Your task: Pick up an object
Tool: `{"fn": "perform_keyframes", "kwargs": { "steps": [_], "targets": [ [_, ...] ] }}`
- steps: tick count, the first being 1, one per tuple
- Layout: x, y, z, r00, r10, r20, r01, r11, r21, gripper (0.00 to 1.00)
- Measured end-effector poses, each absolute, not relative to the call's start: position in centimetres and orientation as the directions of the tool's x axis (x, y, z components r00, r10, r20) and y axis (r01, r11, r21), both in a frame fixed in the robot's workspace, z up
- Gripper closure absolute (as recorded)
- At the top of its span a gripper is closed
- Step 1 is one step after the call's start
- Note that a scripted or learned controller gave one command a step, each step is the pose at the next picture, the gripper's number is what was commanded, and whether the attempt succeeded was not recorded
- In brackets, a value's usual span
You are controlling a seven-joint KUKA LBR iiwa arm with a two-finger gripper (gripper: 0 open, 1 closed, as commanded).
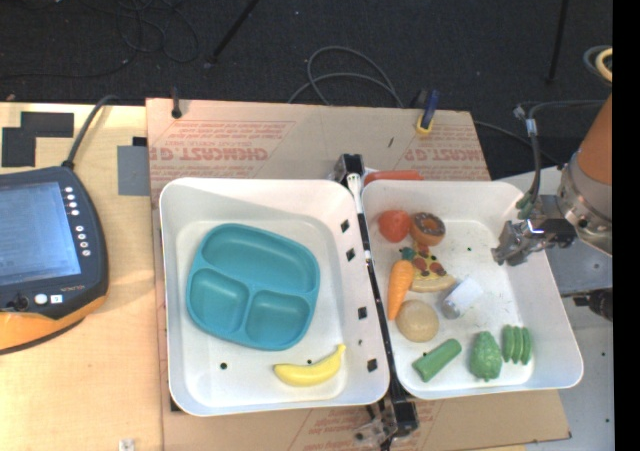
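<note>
Over the right bin (560,364), the gripper (508,247) is hovering, finger spread impossible to tell; the nearby white cup (462,294), seemingly light and rigid, is inviting a rim pinch.

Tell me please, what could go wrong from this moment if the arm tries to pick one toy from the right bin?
1. The toys are crowded: the carrot, pizza slice and beige round piece lie against each other, so the fingers may push neighbours or close on two.
2. The gripper is beside the right bin's far rim, so descending there may strike the rim.
</note>
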State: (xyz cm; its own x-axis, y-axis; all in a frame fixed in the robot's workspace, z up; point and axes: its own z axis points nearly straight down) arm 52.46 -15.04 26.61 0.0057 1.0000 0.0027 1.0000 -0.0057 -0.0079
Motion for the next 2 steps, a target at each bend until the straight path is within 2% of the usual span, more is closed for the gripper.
{"fn": "perform_keyframes", "kwargs": {
  "steps": [2],
  "targets": [
    [52.46, -15.14, 28.44, 0.005, 1.0, 0.004, 1.0, -0.005, -0.012, 1.0]
  ]
}}
